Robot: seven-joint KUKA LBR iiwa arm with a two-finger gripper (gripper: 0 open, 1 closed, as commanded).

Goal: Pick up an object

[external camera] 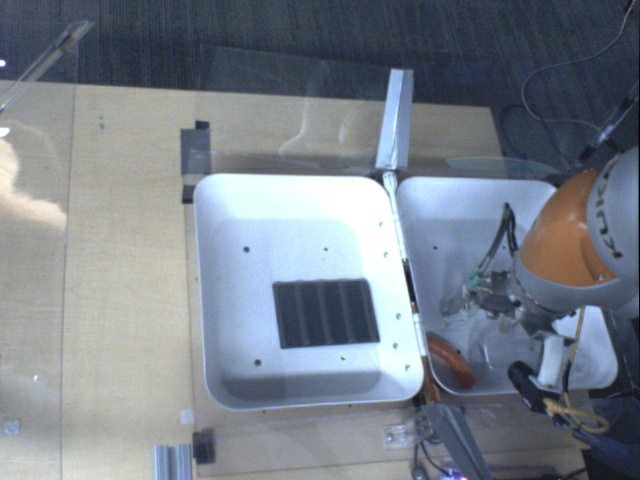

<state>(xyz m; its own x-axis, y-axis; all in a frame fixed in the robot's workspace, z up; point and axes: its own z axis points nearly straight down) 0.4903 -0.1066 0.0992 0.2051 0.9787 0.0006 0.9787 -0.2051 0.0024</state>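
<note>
While your arm (590, 233) leans in over the right bin (440, 218), the tool (490, 298) hangs low inside it near a reddish object (450, 360); its state isn't discernible.

this looks like a robotics lab. a pale wooden bench (110, 298) carries two shallow white bins: the left bin (215, 268) and, just right of it, the right bin (440, 208). a grey arm with an orange band (565, 243) leans over the right bin. loose cables (560, 68) trail behind it on dark carpet (300, 13).
</note>
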